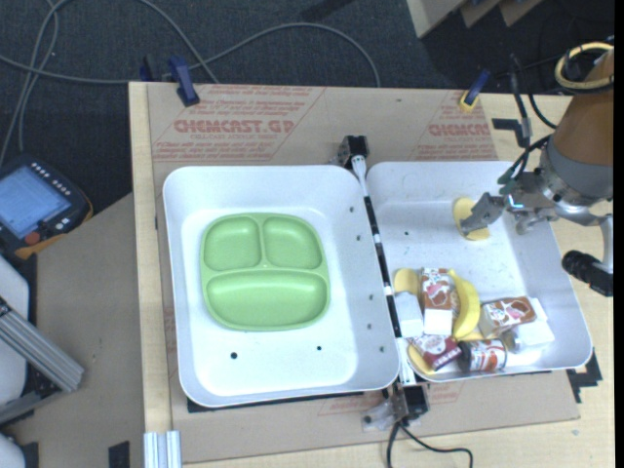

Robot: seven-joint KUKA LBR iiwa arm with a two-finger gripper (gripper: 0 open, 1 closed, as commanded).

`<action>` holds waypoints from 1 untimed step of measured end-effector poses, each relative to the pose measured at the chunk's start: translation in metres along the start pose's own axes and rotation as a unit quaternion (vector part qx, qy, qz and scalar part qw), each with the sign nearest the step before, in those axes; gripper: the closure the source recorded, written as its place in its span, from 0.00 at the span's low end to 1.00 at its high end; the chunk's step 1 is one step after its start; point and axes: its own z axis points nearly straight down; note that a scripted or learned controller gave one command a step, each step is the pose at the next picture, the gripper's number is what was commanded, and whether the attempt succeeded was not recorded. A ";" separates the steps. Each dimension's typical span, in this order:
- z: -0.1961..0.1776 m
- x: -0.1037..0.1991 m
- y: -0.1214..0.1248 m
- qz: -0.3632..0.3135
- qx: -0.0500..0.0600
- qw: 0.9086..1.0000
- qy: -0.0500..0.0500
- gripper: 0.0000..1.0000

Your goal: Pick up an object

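Green divided plate in left bin, packets and bananas in right bin

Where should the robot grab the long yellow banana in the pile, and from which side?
Probably the banana's upper curved stretch, coming straight down from above. That part arches over the packets with its back exposed, while its lower end is tucked among the red and white packages. The fingers would close across its narrow width, since the piled items block a sideways approach.
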 end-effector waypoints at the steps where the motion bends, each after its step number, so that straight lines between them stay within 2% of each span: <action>1: 0.093 0.008 -0.053 0.000 0.002 1.000 0.001 0.00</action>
